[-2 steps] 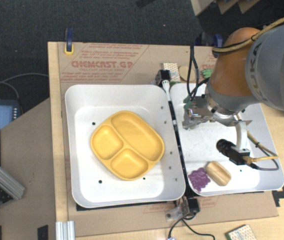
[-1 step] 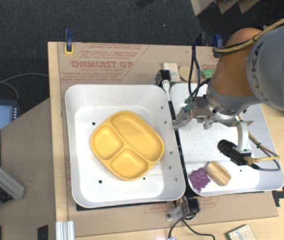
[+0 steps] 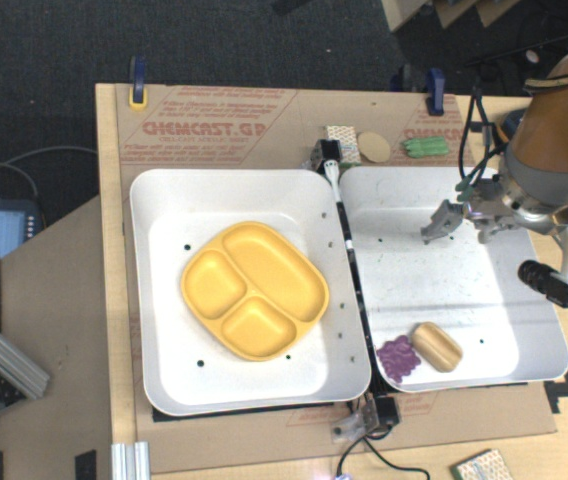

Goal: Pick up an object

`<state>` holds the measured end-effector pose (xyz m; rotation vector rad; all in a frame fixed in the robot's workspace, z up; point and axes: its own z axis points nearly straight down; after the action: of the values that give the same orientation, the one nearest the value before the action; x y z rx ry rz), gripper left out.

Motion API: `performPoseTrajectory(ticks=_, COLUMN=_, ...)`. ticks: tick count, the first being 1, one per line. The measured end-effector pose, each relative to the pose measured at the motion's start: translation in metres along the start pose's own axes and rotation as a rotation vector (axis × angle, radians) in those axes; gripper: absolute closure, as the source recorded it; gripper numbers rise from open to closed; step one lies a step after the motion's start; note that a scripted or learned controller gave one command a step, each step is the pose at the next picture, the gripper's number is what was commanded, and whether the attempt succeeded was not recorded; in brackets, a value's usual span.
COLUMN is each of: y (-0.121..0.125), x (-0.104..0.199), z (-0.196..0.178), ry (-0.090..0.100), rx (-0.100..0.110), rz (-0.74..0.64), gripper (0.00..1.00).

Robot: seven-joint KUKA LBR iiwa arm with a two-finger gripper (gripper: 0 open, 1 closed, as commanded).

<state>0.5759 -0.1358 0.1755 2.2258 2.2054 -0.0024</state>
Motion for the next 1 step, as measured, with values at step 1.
performPoseTrajectory(ticks=1, y=0.0142, x=-0.0837, z=0.0943, ry=0.014, rx=0.005, rz=-0.008, gripper=0.00)
